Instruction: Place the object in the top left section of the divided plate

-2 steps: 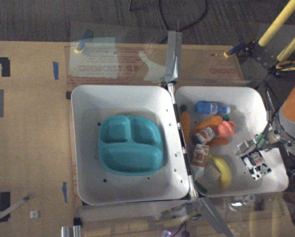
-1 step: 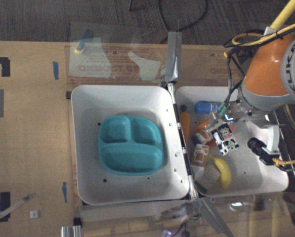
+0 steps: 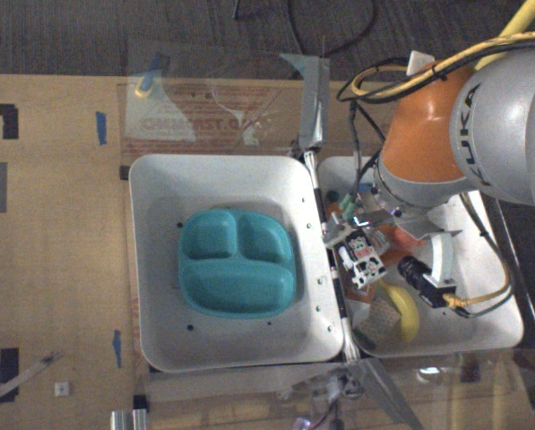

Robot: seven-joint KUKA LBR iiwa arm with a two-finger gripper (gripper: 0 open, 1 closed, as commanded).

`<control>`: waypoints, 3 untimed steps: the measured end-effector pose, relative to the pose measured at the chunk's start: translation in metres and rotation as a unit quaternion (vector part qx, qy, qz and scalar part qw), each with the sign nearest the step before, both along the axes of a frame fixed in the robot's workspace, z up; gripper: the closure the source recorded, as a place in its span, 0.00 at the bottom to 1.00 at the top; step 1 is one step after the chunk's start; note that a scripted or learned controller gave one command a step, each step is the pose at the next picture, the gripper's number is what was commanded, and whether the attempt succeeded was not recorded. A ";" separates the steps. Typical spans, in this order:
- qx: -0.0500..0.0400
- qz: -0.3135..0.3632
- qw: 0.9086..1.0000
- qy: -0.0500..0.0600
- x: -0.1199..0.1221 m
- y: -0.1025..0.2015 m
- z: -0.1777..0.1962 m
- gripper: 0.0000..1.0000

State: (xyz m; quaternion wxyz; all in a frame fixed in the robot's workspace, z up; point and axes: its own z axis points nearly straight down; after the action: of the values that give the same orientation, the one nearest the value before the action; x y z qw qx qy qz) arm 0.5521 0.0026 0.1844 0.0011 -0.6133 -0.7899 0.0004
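Observation:
A teal divided plate [image 3: 237,262] lies in the left white bin [image 3: 159,195], with two small sections at its top and one wide section below; all three look bare. My gripper [image 3: 360,256] is low in the right bin [image 3: 496,325], by its left wall, under the orange-banded wrist [image 3: 419,155]. Below it lie a yellow banana-like object [image 3: 408,310] and a beige rounded piece [image 3: 385,319]. Small green and orange items [image 3: 346,208] peek out beside the wrist. The arm hides much of the right bin.
A raised divider [image 3: 325,258] separates the two bins. Cables [image 3: 482,303] and a black connector [image 3: 421,280] trail over the right bin. A clear sheet [image 3: 204,110] lies on the bench behind the left bin.

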 end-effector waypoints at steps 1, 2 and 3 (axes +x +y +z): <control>-0.001 -0.028 1.000 -0.002 0.008 0.066 0.000 1.00; -0.001 0.139 0.990 -0.003 0.028 0.114 0.024 1.00; 0.000 0.237 0.971 -0.003 0.065 0.164 -0.015 1.00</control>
State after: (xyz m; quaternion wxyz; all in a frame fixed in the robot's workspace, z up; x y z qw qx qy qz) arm 0.6167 0.1668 0.1692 -0.0020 -0.4085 -0.9128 -0.0012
